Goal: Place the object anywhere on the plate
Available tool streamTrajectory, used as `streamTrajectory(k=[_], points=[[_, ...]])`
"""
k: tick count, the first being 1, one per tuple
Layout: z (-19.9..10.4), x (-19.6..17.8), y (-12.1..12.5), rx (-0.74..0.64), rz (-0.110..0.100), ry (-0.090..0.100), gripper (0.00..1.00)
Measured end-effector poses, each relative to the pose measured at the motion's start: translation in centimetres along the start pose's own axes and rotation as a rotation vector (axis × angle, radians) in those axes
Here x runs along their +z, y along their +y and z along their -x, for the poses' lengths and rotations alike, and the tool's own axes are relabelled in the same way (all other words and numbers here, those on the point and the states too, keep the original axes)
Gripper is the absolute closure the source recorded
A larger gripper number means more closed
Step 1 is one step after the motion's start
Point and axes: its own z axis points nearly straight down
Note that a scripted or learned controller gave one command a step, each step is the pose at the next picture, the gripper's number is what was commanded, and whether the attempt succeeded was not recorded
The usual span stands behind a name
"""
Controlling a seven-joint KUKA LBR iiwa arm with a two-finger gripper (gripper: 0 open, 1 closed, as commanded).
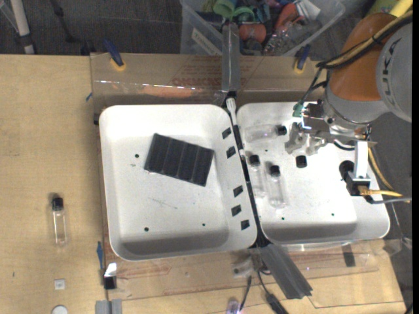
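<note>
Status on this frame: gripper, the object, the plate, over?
Gripper over right bin, fingers unreadable. Clear vials lie loose in that bin. Dark ribbed plate sits bare in left bin. Path across the divider looks open.

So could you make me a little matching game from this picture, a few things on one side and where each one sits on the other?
Things:
1. dark ribbed plate
2. clear vial with a black cap
3. gripper
4. tub of colourful objects

Places:
A. beyond the bench, at the top of the view
B. in the left bin
C. over the right bin
D. on the wooden benchtop, left of both bins

Pairs: 1-B, 2-D, 3-C, 4-A
</note>
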Motion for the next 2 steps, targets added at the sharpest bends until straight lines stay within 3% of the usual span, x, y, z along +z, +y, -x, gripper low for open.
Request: streamTrajectory(k=[1, 2], points=[[1.56, 2.85, 5.79, 0.552, -0.001, 0.000, 1.00], [0.98, 2.85, 6.26, 1.222, 0.000, 0.001, 1.00]])
